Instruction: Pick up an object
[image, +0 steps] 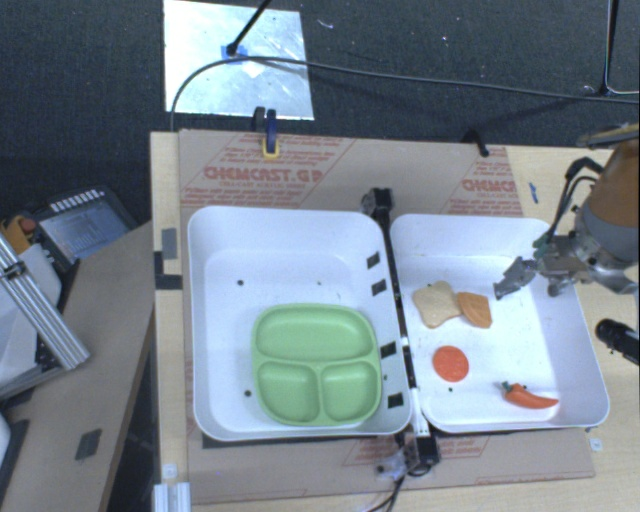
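Pincer spread, grasping nothing, hovering at 2 o'clock of orange piece; likely lining up for a grab.

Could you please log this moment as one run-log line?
gripper: open, above right bin | holding: nothing | nearest: orange piece | green tray: left bin

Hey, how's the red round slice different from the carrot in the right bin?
The red round slice is a flat disc lying nearer the middle divider; the carrot is long and tapered, near the bin's front right corner. The slice is plain red; the carrot is orange with a green tip at its left end. Both lie loose on the right bin's floor.
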